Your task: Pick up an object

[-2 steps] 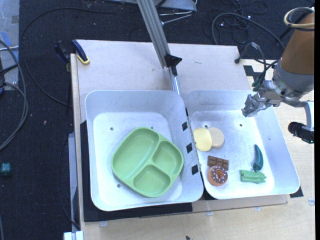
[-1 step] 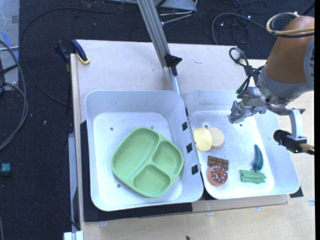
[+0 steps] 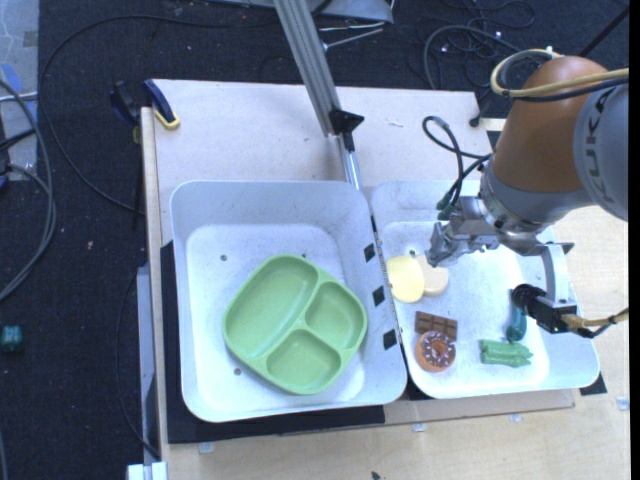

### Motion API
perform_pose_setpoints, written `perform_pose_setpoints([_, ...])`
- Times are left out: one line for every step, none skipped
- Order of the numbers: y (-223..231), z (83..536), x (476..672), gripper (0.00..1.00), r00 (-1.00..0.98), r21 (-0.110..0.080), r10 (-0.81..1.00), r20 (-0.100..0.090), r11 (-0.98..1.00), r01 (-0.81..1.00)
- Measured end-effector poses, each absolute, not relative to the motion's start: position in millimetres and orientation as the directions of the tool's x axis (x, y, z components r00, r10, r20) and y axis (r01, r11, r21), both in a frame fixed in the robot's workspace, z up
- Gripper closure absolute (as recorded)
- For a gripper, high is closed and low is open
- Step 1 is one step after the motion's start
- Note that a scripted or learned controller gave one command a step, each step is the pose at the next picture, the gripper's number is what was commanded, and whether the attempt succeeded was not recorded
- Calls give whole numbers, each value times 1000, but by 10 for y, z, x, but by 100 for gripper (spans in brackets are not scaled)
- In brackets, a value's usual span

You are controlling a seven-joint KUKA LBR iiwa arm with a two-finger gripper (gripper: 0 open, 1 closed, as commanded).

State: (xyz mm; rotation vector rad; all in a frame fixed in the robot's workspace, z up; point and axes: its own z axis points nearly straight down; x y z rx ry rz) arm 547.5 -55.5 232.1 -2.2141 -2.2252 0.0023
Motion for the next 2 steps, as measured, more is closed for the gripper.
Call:
perform_pose_setpoints([-14, 2413, 5279, 100, -8, -2, 1000, 2, 8, 1000])
perform_pose_setpoints([555, 2308, 5054, 100, -8, -4, 1000, 2, 8, 1000])
